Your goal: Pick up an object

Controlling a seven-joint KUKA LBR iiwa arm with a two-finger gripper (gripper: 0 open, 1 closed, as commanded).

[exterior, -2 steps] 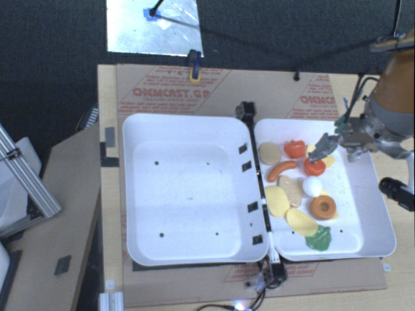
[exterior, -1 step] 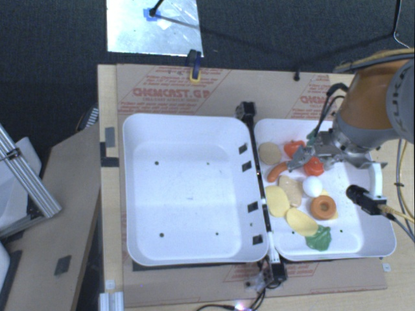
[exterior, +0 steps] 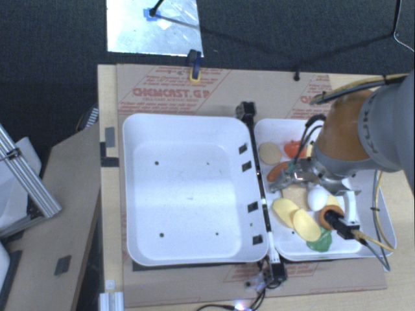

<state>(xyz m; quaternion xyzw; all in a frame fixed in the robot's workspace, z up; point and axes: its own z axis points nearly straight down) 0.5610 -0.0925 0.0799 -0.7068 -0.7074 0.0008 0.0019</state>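
The gripper (exterior: 285,177) hangs low in the right bin (exterior: 379,229); I cannot tell how it is set. Around it lie a tan round piece (exterior: 269,152), a red piece (exterior: 293,149), two yellow pieces (exterior: 295,218), a white egg-like object (exterior: 317,198) and a green piece (exterior: 320,240). The left bin (exterior: 188,186) sits alongside.

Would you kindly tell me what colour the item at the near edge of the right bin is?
Green; the green item shows best in the camera view.

Mixed small objects (exterior: 295,219) in right bin (exterior: 382,235)
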